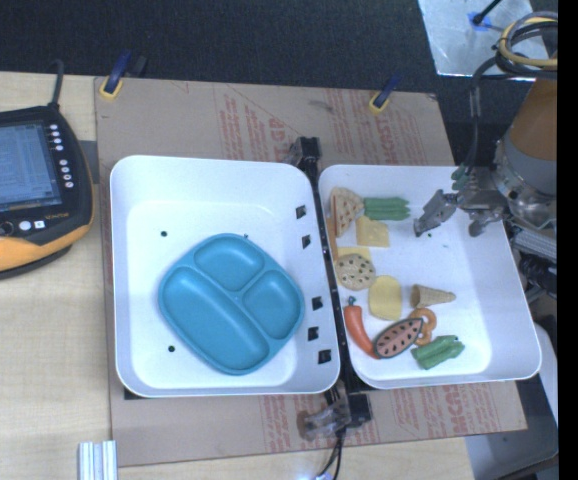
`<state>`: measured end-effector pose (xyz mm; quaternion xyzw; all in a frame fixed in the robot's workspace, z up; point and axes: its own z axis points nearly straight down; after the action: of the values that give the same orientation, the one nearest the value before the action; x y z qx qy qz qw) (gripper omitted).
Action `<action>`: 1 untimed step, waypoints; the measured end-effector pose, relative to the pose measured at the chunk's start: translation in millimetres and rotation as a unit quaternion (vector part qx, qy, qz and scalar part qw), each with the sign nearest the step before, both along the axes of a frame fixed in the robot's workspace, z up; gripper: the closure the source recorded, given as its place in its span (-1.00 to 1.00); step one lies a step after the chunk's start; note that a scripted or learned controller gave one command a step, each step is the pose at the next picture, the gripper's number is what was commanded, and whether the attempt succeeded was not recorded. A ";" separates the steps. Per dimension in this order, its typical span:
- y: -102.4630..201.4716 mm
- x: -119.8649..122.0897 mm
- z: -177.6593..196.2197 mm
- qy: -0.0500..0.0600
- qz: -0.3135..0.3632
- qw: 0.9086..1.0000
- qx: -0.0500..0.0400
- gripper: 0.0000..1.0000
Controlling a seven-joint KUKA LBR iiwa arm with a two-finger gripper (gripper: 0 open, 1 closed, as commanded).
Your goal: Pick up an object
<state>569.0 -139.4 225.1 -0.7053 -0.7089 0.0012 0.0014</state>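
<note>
The toy foods [394,298] are seen scattered over the right bin [489,358], nearest the bin's left wall. Farther back, the gripper [454,218] is held spread and empty, so the cone [432,295] lies just nearer than it.

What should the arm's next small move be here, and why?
Probably a short shift toward the camera view's left and down. The gripper hangs open over a bare part of the right bin with nothing between its fingers, and the nearest toys, the green piece and yellow piece, lie just to its left.
</note>
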 end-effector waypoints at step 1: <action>77.5 64.1 -34.9 -0.001 0.004 1.000 0.000 -1.00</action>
<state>633.1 -62.0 190.2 -0.7023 -0.7119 -0.0001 0.0006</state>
